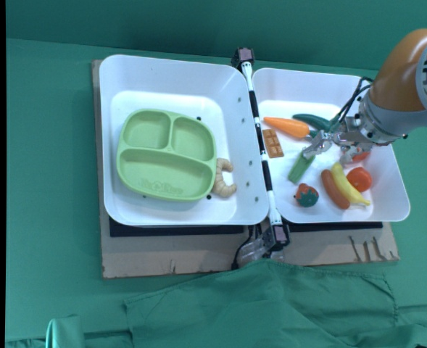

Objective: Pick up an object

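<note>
Camera view: gripper (319, 146) hung low over right bin (387, 212), above green stick (300, 167); finger spread unreadable. Carrot (287, 127), sausage (335, 188), banana (349, 185) lay nearby. Left bin (126, 71) held green plate (167, 154), croissant (224, 178)

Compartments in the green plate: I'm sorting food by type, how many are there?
3. On the green plate in the left bin: two small ones along the far side, one long one along the near side.

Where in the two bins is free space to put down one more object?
Left bin: bare floor behind the green plate and along its front edge, left of the croissant. Right bin: bare at the back, behind the carrot. Around the gripper, banana and sausage it is crowded.
</note>
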